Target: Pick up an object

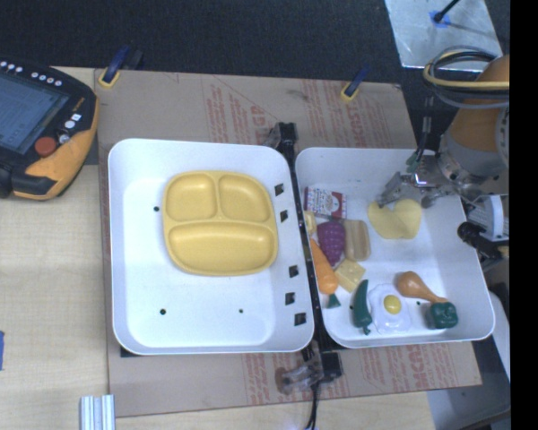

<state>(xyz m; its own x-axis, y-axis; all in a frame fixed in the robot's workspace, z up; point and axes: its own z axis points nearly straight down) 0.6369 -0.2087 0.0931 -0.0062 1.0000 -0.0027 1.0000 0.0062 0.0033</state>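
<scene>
Sitting on the counter (63, 267), two bins side by side. Hovering in the right bin (448, 164), the tool (419, 189). Lying just below the tool, a pale wedge (396, 219); further left, the left bin (134, 240) holding a divided plate (221, 222).

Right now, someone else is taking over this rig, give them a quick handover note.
Gripper: low in the right bin, at its back, right beside the pale yellow toy piece; whether it has a grip can't be told from this view.
Right bin also holds a purple grape bunch, carrot, fried egg, chicken drumstick, green pepper and a small red-and-white packet.
Left bin: yellow divided plate.
Done: nothing visibly lifted.
Left: grasp and raise one object.
</scene>
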